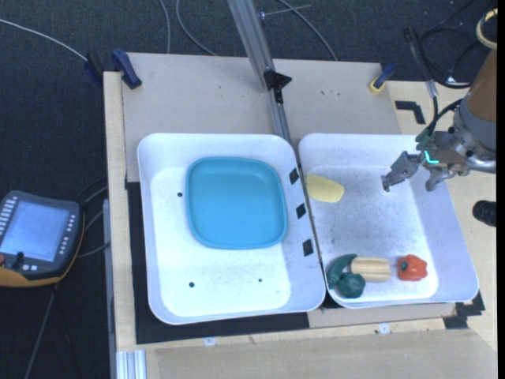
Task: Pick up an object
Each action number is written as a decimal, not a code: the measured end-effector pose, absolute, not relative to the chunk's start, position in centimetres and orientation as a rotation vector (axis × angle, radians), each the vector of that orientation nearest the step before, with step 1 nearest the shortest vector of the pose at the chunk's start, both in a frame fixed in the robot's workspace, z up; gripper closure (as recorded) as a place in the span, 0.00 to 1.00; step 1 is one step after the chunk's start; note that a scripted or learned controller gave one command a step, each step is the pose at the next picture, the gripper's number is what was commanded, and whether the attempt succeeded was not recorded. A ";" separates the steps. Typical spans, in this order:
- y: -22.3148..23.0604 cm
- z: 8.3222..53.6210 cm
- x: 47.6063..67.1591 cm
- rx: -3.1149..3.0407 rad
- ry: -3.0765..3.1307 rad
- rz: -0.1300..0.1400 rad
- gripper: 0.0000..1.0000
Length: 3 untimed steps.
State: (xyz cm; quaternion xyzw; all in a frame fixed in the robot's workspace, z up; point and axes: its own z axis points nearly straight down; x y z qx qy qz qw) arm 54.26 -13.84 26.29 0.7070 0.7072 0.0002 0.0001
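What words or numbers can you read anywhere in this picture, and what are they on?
No text can be read here.
The handheld controller left of the bench has a lit screen and buttons, but any writing on them is too small and blurred to read.
The blue plate, the two white bins, the toy food pieces and the gripper carry no visible words, numbers or signs.

My bench (205, 93) is carrying two white bins side by side: the left bin (162, 290) toward nine o'clock, the right bin (454, 235) toward three o'clock, their inner rims touching. A blue clamp (126, 68) is gripping the eleven o'clock corner, a yellow clamp (383, 77) is gripping the one o'clock corner.
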 end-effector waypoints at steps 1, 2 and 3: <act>-13.8 26.3 54.3 2.221 2.222 0.001 0.00; -13.9 20.2 54.7 2.224 2.224 -0.004 0.00; -13.7 15.9 55.1 2.223 2.224 -0.003 0.00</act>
